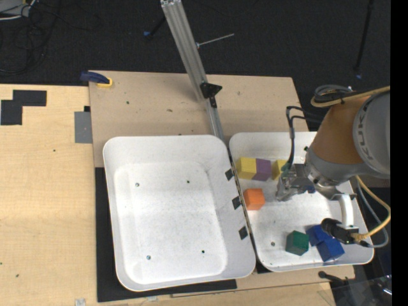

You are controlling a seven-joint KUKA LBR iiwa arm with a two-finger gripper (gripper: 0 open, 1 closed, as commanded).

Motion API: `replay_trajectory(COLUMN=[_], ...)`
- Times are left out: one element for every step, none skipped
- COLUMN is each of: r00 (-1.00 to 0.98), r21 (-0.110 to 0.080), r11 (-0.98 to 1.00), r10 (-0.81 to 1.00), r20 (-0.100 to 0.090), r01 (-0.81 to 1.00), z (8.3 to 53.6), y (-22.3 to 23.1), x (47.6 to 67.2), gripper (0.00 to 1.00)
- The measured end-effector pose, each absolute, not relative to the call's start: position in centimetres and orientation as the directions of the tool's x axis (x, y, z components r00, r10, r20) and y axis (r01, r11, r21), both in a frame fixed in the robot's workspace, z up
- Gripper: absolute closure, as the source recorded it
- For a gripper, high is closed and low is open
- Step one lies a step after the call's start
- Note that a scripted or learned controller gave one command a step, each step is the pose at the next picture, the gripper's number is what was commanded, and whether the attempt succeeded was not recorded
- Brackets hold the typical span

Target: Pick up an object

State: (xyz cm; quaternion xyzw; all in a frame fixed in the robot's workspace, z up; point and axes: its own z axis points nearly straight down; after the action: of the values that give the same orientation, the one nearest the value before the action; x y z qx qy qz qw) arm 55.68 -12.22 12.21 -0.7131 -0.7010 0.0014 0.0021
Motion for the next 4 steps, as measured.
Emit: replay_trajectory(r00=[-0.001, 0.001, -0.001, -0.004], r21=[0.003, 0.003, 0.001, -0.002], r11=[0.001, -0.001, 0.001, 0.004], r10=[1.000, 1.000, 1.000, 1.000], r20=[0.000, -0.001, 0.000, 0.002], r01=[1.000, 1.000, 1.000, 1.000], z=[18.0, 23.0, 25.9, 26.2], y=[-11.4, -12.3, -12.5, -7.5], x=[55.7, 55.0, 55.1, 56.2], gripper=[1.00, 1.00, 1.00, 1.00])
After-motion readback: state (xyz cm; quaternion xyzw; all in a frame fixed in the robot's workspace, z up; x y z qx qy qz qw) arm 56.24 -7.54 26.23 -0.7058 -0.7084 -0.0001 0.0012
